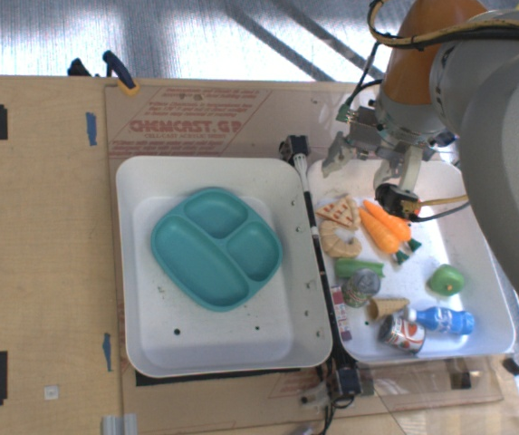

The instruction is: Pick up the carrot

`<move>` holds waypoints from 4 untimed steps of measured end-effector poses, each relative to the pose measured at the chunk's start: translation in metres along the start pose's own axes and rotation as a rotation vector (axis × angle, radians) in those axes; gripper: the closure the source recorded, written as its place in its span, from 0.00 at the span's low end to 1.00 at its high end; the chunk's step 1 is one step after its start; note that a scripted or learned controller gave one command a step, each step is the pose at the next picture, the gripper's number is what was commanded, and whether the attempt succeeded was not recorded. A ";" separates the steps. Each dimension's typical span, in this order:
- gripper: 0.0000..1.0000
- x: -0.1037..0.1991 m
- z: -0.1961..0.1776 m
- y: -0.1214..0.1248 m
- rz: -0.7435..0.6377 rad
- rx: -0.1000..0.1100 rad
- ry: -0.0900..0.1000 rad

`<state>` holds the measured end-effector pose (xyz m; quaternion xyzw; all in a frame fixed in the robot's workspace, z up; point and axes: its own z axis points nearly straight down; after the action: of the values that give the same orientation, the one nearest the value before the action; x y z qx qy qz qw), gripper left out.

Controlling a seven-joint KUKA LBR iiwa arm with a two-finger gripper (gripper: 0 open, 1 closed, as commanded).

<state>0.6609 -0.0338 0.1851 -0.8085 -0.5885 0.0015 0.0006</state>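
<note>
A: The orange tapered carrot with a green top lies in the right shallow white bin, touching a waffle-patterned wedge; the grey two-finger gripper hangs just above, spread and empty.

B: Crowding is the risk; a finger could catch the wedge or the bin divider; open room lies to the right.

Two bins sit side by side on the bench. The left bin holds a divided plate near its centre. In the right bin, the carrot lies toward the far end, right of a waffle piece. The gripper hangs just behind the carrot. A can and bottle lie at the near end.
</note>
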 end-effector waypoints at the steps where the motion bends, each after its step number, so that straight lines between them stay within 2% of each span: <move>1: 0.00 -0.064 0.082 -0.002 -0.118 -0.017 0.006; 2: 0.00 -0.103 0.084 -0.026 -0.202 -0.039 0.012; 3: 1.00 -0.103 0.070 -0.023 -0.203 -0.049 0.010; 4: 1.00 -0.142 0.095 -0.124 -0.461 -0.016 0.000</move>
<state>0.4990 -0.1305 0.0911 -0.6526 -0.7577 -0.0033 -0.0054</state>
